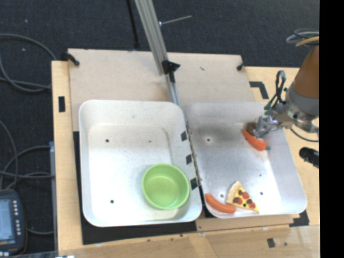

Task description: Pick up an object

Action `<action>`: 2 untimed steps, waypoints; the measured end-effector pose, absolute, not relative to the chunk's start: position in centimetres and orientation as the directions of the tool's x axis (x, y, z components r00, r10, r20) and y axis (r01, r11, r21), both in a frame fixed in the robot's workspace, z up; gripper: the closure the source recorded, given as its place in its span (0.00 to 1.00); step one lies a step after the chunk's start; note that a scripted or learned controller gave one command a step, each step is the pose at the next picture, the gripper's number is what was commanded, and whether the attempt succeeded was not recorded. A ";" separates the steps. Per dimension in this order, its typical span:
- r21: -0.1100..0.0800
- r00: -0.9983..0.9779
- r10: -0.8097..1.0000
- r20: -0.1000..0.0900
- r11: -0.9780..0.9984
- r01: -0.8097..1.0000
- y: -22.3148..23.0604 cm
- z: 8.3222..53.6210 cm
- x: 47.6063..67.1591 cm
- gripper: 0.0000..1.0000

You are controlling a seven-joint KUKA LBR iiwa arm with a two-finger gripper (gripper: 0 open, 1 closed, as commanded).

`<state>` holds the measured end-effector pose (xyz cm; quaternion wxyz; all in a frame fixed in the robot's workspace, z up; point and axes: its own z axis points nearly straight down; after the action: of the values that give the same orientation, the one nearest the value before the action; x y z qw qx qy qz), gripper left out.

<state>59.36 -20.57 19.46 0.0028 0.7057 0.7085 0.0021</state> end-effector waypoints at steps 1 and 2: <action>0.008 -0.005 1.000 -0.002 0.005 1.000 -20.7 24.6 59.5 1.00; 0.001 -0.007 1.000 0.000 0.007 1.000 -15.2 23.6 59.9 1.00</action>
<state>59.90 -15.21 23.56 0.0002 0.7047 0.7095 0.0004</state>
